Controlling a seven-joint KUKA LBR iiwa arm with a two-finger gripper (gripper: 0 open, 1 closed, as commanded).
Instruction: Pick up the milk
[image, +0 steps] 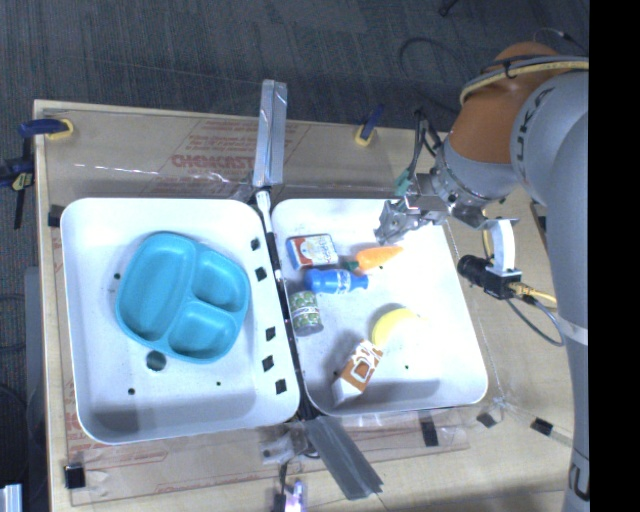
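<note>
Gripper (392, 226) at far edge of right bin (455, 300), just above carrot (379, 257). Jaw state: can't tell. Milk carton (359, 368) well apart, toward near rim past lemon (392, 325), long axis diagonal.

1. My arm (545, 130) runs off the right edge, so its base is cut away;
2. My jaws are too small and dark to tell whether they stand apart;
3. The print on the red carton (312, 249) is too blurred to read.
</note>
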